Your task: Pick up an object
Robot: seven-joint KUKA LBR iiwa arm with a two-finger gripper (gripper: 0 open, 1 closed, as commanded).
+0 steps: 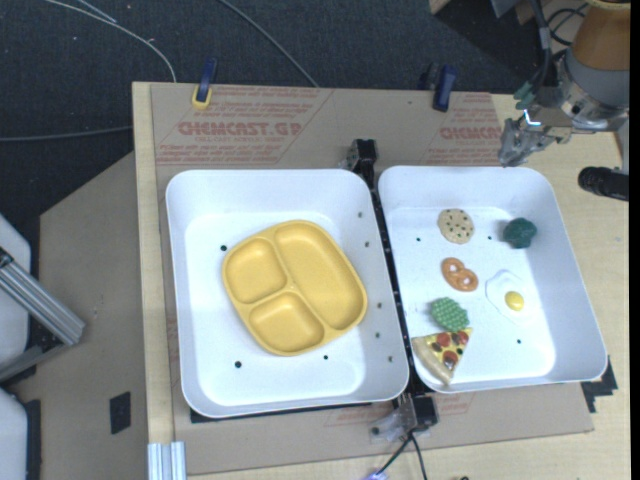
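Observation:
The right bin holds several toy foods: a chocolate-chip cookie, a dark green broccoli piece, a pretzel, a fried egg, a green waffle-textured piece and a pizza slice. My gripper hangs above the far rim of the right bin, up and to the right of the cookie. It is well apart from every object.
The left bin holds a yellow three-compartment plate. Both bins sit on a cardboard sheet held by blue clamps. A black clip sits between the bins at the back. Cables run over the dark floor.

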